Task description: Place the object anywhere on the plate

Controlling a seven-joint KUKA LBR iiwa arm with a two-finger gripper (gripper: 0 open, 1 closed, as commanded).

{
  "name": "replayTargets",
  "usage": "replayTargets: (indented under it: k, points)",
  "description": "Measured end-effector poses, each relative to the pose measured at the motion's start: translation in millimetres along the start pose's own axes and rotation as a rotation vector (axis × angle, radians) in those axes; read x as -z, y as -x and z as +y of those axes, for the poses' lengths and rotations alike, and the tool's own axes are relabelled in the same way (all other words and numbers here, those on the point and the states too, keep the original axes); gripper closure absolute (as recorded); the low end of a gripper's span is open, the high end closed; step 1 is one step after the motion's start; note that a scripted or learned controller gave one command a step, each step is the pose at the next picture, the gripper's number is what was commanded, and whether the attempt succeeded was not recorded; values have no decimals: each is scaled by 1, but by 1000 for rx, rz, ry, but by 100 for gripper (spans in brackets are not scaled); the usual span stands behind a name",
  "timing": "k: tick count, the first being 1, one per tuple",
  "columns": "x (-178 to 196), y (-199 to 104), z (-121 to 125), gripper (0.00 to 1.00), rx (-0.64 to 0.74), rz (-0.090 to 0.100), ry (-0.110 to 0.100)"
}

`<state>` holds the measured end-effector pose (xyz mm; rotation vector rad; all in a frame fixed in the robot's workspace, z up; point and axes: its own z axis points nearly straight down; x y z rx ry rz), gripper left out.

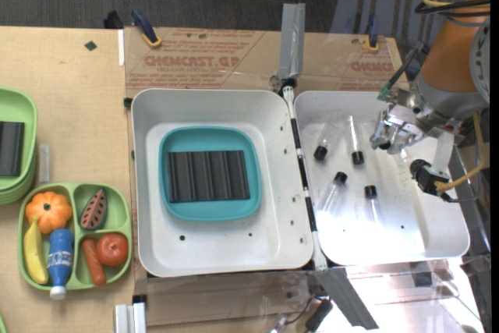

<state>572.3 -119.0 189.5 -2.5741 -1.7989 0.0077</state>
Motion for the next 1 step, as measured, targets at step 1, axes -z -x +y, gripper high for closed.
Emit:
replayTargets:
  k: [1]
  points:
    - [0,0,0,0,-1,0,0]
